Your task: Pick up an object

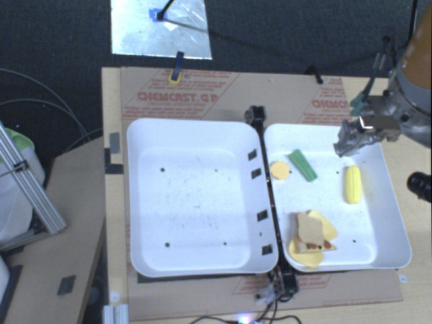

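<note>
— Starting nearest, what's in the right bin (388, 248)?
— A sandwich (311, 233), then a corn cob (352, 183), a green stick (303, 165) and an orange disc (279, 171).
— The gripper (351, 140)?
— Above the far edge; fingers' state, cannot tell.

- Claw (349, 142) over R bin's (385, 252) far edge, nothing betw fingers.
- R bin: green block (303, 165), yellow corn (352, 184), orange disc (279, 171), sandwich toy (311, 235).
- L bin (145, 262) beside it.
</note>
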Controlling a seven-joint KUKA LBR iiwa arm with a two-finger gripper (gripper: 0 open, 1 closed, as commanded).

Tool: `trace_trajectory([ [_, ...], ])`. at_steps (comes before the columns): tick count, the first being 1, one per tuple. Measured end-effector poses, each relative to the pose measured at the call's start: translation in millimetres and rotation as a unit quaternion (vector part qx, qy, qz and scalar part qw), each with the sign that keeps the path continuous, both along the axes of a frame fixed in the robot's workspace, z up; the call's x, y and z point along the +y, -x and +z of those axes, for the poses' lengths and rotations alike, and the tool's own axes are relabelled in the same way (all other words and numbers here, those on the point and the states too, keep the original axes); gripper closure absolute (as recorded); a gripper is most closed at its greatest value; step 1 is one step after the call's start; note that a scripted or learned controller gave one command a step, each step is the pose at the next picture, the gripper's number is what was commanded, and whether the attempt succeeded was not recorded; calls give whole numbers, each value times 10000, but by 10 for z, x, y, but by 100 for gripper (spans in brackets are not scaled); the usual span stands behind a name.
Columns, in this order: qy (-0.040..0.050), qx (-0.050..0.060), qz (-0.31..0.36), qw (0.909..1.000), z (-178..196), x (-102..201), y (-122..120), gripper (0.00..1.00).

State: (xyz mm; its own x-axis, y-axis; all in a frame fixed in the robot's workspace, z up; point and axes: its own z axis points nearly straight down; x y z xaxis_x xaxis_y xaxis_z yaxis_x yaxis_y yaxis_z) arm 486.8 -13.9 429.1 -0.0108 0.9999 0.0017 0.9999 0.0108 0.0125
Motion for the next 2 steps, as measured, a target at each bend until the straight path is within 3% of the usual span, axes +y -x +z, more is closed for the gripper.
trace_trajectory([
  [1, -1, 44, -7, 10000, -58, 476, -1, 100],
  [2, 14, 100, -57, 9999, -1144, 308, 7, 100],
])
